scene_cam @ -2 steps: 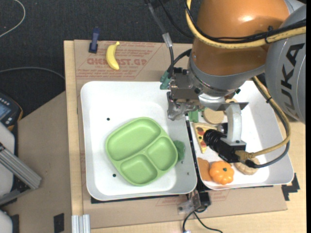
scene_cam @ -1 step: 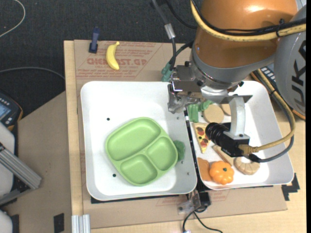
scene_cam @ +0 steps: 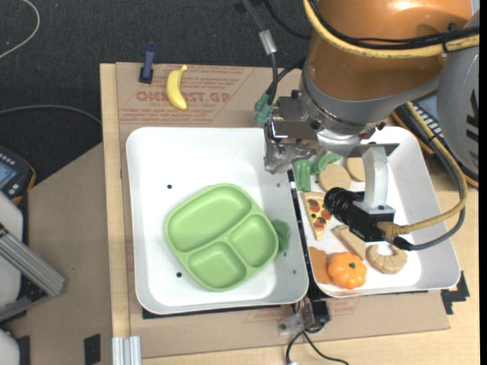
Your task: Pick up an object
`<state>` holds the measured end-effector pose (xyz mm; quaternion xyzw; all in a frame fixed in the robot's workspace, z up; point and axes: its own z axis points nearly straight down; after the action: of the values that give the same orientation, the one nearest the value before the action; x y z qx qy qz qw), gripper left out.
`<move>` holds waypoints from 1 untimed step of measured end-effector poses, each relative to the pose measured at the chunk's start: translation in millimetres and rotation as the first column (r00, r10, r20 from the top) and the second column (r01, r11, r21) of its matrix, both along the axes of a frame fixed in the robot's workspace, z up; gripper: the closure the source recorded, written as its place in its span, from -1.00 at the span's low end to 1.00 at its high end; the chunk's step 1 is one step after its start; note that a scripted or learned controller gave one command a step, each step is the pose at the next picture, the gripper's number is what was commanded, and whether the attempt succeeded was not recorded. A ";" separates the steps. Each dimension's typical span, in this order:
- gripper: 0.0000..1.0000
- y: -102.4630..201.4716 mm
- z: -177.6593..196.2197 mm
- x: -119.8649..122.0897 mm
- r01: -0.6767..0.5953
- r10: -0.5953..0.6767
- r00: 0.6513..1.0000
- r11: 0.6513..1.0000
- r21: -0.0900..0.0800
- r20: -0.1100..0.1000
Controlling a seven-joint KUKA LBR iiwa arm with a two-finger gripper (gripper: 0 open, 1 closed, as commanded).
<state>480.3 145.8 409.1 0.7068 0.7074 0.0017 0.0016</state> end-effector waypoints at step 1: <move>1.00 -6.8 -78.5 -2.0 0.003 -0.003 1.000 1.000 -0.003 -0.015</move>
<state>478.3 139.0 330.6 0.7079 0.7063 -0.0046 -0.0025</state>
